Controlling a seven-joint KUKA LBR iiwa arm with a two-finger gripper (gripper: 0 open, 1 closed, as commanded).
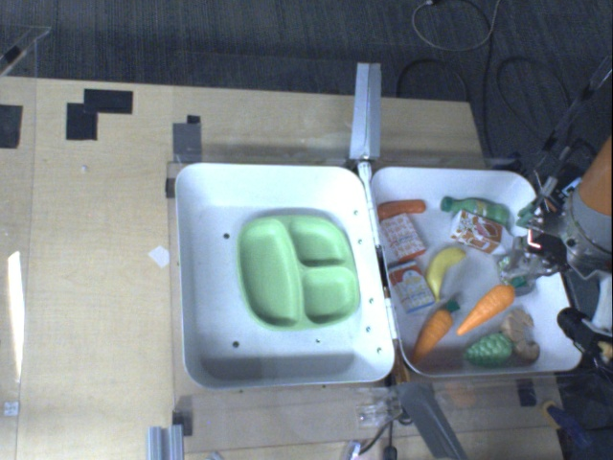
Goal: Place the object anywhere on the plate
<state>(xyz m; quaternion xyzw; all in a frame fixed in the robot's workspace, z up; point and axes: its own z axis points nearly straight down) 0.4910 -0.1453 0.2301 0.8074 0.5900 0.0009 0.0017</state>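
Observation:
A light green plate with three compartments lies in the middle of the left bin. Nothing rests on it. The right bin holds several toy foods: a yellow banana, two orange carrots, a sausage, a green bottle, snack packets and a green bumpy piece. My gripper hangs over the right side of that bin, just above and to the right of the larger carrot. I see no object lifted in it.
A metal post stands behind the seam between the bins. Black cables trail across the dark floor at the back. The wooden bench stretches away on the left. A beige lumpy item sits in the right bin's front corner.

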